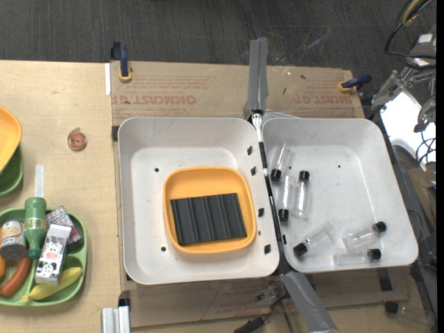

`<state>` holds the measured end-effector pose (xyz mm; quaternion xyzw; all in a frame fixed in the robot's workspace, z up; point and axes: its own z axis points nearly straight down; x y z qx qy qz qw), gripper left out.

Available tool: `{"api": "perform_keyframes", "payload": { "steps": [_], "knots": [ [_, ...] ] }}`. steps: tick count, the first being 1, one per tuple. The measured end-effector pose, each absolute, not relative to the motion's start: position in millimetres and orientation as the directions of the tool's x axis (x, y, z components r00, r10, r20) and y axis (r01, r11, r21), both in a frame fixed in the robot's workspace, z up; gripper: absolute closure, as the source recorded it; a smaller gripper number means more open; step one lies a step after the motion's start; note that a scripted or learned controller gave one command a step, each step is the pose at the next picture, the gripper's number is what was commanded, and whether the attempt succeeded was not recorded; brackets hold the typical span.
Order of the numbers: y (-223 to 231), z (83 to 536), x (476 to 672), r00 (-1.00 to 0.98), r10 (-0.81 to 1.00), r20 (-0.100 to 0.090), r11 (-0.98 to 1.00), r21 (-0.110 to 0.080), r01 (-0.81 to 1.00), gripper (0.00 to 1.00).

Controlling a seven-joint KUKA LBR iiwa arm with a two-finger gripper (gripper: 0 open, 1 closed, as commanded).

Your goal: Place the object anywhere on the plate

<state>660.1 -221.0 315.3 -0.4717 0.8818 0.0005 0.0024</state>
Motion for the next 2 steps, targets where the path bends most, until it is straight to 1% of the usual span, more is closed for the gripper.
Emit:
{"api": "perform_keyframes", "payload": {
  "steps": [1, 2],
  "knots": [
    [-221.0, 316.9, 660.1, -0.264, -0.964, -0.005, 0.264, -0.004, -0.964, 0.0],
    [-220.8, 314.1, 660.1, -0.041, -0.999, -0.004, 0.041, -0.004, -0.999, 0.0]
  ]
}}
